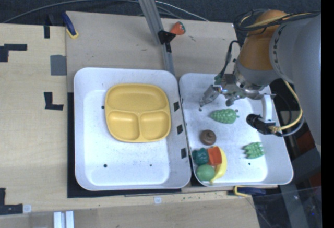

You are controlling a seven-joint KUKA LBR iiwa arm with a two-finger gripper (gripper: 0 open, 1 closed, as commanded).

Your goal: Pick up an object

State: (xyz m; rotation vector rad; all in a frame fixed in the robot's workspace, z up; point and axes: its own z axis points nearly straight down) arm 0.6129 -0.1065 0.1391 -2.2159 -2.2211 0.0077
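The toy heap [210, 163] lies below my fingers [219, 97], which are spread apart and bare above the green cluster [224, 116]; nothing is lifted yet.

Yellow three-compartment tray [138, 112] lying in left white bin [88, 169]. Grey metal bar [148, 8] slanting down to bins' junction, orange-tipped clamp [177, 27] beside it. Black tape marks [51, 100] on wooden desk [31, 133]. Blue-yellow clip [70, 24] at far edge.

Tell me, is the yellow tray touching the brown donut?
Apart. The camera view shows the yellow tray in the left bin and the brown donut in the right bin, with both rims between them.
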